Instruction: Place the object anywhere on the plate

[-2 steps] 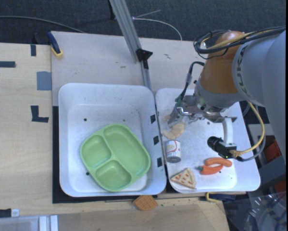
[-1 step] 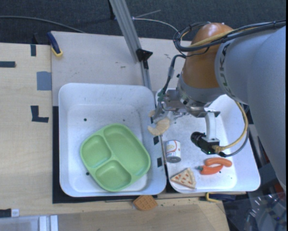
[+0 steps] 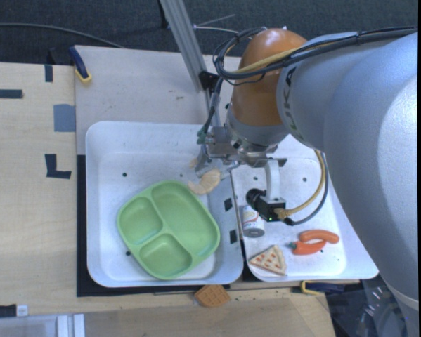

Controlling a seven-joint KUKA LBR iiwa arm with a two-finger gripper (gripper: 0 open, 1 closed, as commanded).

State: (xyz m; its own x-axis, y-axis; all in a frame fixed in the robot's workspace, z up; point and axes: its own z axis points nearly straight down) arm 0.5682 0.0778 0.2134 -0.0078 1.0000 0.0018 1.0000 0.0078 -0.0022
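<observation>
The big grey arm comes in from the right and covers much of the right side. Its orange band sits over the line where the two white bins meet.

There are two bins. The left bin has lots of bare white floor along its back and left side. The right bin is partly hidden under the arm, so little open floor shows there.

There is one green plate with three parts. It lies in the front of the left bin, close to the front wall and close to the wall between the bins. All three parts have nothing in them.

The gripper hangs low over the right back part of the left bin, next to the middle wall. I cannot tell how its fingers stand.

Just under it is one small tan food piece. It lies on the bin floor, just off the plate's back right edge. I cannot tell if the gripper touches it.

The right bin has three small things: a little can, an orange carrot, and a pizza slice. One brown cookie lies on the bench in front of the bins.
</observation>
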